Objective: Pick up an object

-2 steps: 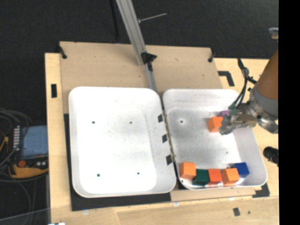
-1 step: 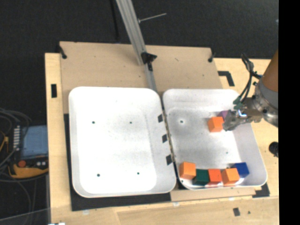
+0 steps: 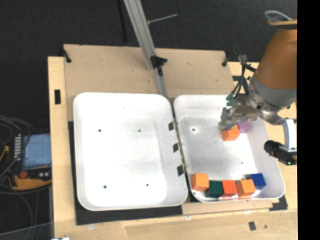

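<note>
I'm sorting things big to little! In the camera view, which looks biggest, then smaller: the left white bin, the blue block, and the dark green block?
1. The left white bin, by far the biggest.
2 and 3. The blue block and the dark green block look about alike, so I can't rank them.

The tool (image 3: 231,126) partly hides a purple block (image 3: 244,126).

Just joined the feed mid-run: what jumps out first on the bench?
The grey-and-orange arm dominates the right side, its gripper low over the right bin, right above an orange block with a purple block beside it. A bright row of blocks lines that bin's near edge, orange, green and blue.
</note>
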`<state>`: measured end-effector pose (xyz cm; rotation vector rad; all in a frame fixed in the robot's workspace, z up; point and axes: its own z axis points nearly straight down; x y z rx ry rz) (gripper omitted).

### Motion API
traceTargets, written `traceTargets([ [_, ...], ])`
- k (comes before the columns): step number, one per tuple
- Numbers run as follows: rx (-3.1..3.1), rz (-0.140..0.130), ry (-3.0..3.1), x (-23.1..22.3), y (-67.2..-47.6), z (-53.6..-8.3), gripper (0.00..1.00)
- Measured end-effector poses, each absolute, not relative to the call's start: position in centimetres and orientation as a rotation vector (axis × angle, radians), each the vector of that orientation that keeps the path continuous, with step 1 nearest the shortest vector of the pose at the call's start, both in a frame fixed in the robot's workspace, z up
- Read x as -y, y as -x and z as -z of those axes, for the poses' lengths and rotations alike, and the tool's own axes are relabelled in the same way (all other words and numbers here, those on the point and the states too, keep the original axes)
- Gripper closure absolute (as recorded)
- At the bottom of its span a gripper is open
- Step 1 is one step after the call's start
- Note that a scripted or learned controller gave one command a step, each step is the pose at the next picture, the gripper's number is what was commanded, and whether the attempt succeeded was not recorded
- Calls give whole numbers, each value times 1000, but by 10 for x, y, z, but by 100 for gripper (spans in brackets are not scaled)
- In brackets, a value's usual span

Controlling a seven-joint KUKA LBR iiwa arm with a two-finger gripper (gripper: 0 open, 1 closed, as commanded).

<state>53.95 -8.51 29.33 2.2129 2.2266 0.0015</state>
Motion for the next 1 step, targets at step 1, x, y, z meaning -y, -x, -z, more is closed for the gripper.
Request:
traceTargets([
  [1,-2227,-1,-2213,34,-572,-283,100],
])
